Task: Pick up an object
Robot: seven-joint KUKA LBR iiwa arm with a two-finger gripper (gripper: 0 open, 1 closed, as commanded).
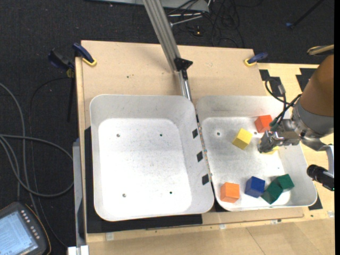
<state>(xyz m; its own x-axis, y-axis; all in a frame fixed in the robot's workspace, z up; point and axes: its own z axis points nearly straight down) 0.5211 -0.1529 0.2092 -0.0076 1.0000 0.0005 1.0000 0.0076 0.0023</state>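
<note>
My gripper [267,144] is down in the right bin [297,201], near its right side. A yellow cube [243,138] lies just to its left, apart from it. A red-orange cube [262,123] sits close behind it. A small sliver of yellow [273,151] peeks out right under the gripper; I cannot tell what it is. Along the bin's front lie an orange cube [230,191], a blue cube [255,186] and two green blocks [272,193] [285,181] bunched together.
The left bin [101,121] stands beside the right one, their rims meeting at the middle. A slanted metal pole [162,28] comes down to the back of that seam. The arm's grey body [319,108] overhangs the right bin's right rim.
</note>
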